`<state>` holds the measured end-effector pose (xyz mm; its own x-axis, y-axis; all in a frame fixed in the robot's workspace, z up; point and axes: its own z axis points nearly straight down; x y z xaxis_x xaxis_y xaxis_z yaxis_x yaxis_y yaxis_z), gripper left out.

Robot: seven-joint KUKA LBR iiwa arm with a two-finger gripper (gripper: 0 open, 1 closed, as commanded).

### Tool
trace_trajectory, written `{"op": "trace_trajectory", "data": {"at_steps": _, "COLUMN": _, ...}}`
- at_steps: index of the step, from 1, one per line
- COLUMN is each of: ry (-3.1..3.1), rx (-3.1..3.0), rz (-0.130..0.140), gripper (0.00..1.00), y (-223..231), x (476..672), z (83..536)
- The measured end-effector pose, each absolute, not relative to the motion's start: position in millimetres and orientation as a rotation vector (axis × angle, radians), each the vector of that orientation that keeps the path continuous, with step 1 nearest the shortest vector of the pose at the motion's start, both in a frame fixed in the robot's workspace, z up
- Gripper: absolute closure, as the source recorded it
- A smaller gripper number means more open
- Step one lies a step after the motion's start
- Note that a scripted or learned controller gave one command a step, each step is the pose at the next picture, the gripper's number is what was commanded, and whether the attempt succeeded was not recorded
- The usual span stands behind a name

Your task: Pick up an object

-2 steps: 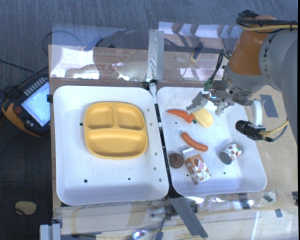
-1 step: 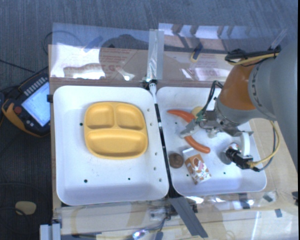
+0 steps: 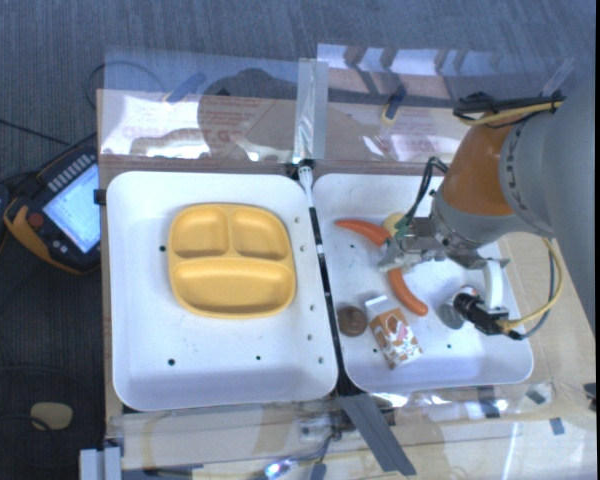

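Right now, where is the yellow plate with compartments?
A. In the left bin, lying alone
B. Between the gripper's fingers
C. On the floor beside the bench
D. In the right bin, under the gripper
A. The yellow divided plate lies flat in the left bin, while the gripper is over the right bin, near the carrots and the small packet.

You will find no legible text here. The small printed packet (image 3: pixel 396 337) at about five o'clock in the right bin (image 3: pixel 500 363) carries markings too blurred to read. The pendant screen (image 3: pixel 72 208) at nine o'clock glows, but you cannot make out any characters on it.
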<state>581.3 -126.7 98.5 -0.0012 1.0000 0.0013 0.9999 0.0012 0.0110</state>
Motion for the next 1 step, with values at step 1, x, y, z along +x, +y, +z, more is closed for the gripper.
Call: {"op": "trace_trajectory", "data": {"at_steps": 1, "ry": 2.224, "rx": 2.218, "rz": -0.003, "gripper": 1.0, "y": -76.0, "x": 598.8, "z": 202.5}}
